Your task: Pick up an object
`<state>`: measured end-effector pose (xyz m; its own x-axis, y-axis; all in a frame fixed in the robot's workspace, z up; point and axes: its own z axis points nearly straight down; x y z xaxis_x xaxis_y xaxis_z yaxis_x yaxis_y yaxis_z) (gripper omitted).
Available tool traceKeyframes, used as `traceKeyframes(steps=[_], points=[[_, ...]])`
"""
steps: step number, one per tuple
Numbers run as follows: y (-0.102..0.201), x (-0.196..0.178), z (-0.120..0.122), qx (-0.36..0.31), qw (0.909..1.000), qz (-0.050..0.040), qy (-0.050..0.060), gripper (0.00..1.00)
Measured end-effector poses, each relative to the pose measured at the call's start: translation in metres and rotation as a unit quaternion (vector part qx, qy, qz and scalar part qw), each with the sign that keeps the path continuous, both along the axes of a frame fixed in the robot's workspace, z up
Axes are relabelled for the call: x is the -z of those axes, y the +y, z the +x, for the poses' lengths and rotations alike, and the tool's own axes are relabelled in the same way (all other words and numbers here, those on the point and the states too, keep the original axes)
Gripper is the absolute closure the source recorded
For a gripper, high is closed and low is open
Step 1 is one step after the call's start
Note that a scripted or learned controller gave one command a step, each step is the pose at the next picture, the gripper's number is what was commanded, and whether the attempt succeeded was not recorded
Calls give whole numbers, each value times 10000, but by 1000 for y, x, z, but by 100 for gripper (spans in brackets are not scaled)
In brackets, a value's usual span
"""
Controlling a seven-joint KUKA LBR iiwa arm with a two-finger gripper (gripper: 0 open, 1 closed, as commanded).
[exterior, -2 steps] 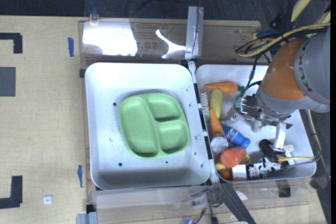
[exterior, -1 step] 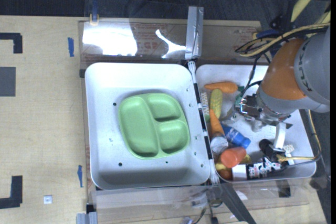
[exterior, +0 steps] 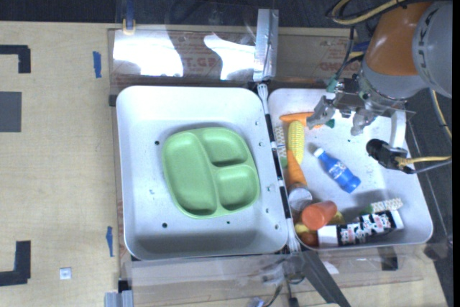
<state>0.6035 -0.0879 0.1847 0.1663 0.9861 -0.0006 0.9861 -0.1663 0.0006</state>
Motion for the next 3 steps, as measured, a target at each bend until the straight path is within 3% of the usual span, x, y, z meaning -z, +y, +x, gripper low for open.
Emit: traceKeyframes(steps=[1, 2, 3], points=[[-44, 98, -55, 987, 9951, 6, -11, 0], [-73, 65, -84, 1203, 9927, 5, 10, 0], [-29, -3, -41, 942, 9956, 2, 6, 0]])
